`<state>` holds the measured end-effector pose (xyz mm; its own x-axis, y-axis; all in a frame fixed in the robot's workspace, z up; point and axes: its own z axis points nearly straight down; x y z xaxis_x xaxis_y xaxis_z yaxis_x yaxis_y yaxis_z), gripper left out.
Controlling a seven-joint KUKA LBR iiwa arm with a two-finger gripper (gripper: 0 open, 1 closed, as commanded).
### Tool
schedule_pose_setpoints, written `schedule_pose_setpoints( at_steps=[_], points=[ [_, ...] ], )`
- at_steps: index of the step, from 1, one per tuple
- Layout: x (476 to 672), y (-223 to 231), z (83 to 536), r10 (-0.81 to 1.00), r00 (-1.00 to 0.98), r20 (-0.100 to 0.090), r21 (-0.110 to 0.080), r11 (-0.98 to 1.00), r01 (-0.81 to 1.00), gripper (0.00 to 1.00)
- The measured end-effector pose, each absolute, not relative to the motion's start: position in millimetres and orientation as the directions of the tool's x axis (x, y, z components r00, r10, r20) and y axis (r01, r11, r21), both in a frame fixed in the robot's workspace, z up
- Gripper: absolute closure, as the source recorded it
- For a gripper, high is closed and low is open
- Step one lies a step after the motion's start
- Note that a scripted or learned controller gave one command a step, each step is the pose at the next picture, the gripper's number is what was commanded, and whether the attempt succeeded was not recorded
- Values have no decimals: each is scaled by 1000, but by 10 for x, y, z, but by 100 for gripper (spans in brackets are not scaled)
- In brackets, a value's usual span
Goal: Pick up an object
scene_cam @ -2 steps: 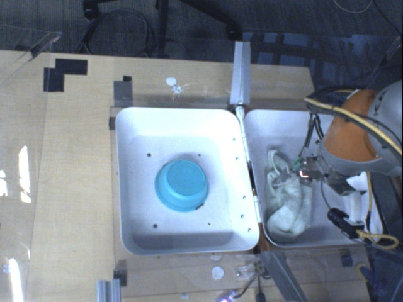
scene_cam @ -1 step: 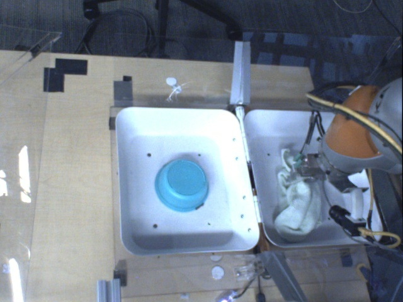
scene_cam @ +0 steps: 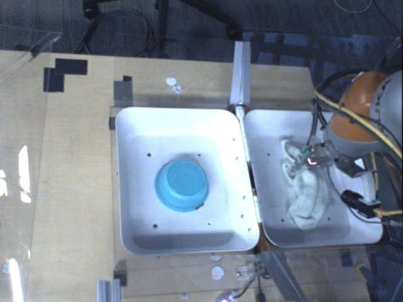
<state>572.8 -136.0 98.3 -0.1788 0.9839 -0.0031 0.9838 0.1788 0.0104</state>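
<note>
White cloth [scene_cam: 306, 195] in right bin [scene_cam: 271, 168]; blue bowl [scene_cam: 182, 185] in left bin [scene_cam: 135, 168].

A: What's in the left bin [scene_cam: 135, 168]?
B: A blue bowl [scene_cam: 182, 185], upside down, near the middle.
A: And the right bin [scene_cam: 267, 168]?
B: A pale cloth [scene_cam: 307, 197], crumpled. The gripper [scene_cam: 308, 160] is low over its far end.

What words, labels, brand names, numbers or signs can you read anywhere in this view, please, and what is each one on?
There is no readable text.
Round light-blue plastic bowl in the left shallow white bin: plain, no label.
Crumpled white cloth in the right shallow white bin: no print.
Black tape patches on the wooden bench: blank shapes, no writing.
</note>
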Motion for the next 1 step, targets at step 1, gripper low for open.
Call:
schedule_pose_setpoints(
  at_steps=[1],
  points=[
    [5808,-825,2292,988,-154,-1,5,154,988,100]
  ],
)
